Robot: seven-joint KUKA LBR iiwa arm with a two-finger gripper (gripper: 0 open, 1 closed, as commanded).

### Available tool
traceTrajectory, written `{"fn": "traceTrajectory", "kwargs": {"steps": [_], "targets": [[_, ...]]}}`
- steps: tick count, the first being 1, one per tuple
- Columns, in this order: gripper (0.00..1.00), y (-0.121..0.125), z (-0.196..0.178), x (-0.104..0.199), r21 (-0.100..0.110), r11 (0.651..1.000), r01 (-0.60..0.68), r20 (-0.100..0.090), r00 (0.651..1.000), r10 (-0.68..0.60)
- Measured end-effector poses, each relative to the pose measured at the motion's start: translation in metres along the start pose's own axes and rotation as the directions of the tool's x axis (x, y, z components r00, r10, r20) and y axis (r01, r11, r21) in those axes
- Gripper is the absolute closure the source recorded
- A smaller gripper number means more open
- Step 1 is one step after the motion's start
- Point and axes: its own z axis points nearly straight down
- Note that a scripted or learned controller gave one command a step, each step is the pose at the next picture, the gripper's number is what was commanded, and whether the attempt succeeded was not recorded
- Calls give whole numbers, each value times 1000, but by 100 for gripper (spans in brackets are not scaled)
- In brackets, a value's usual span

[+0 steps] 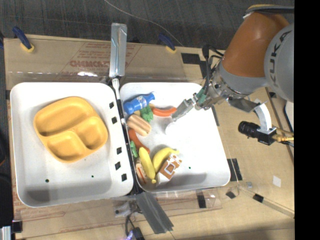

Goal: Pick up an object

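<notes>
Arm (260, 44) enters from 3 o'clock and slants down toward 8 o'clock over the right bin (210, 154). Its gripper (180, 111) hangs low at the bin's upper middle, tip just beside the orange carrot (161, 111); whether anything is gripped, I cannot tell. Toys crowd the bin's 9 o'clock edge: blue bottle (137, 104), hot dog (139, 126), bananas (155, 161). A yellow tray (70, 129) lies in the left bin (25, 184) on the table (260, 184).
</notes>
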Motion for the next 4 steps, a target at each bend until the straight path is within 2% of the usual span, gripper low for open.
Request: {"fn": "traceTrajectory", "kwargs": {"steps": [1, 2, 3, 4], "targets": [[0, -62, 2, -6, 4, 971, -240, -2, 971, 240], [0, 27, 132, -86, 18, 957, -290, -6, 957, 290], [0, 88, 147, -70, 2, 969, -247, -4, 969, 247], [0, 90, 156, -66, 1, 999, 41, -3, 999, -41]]}}
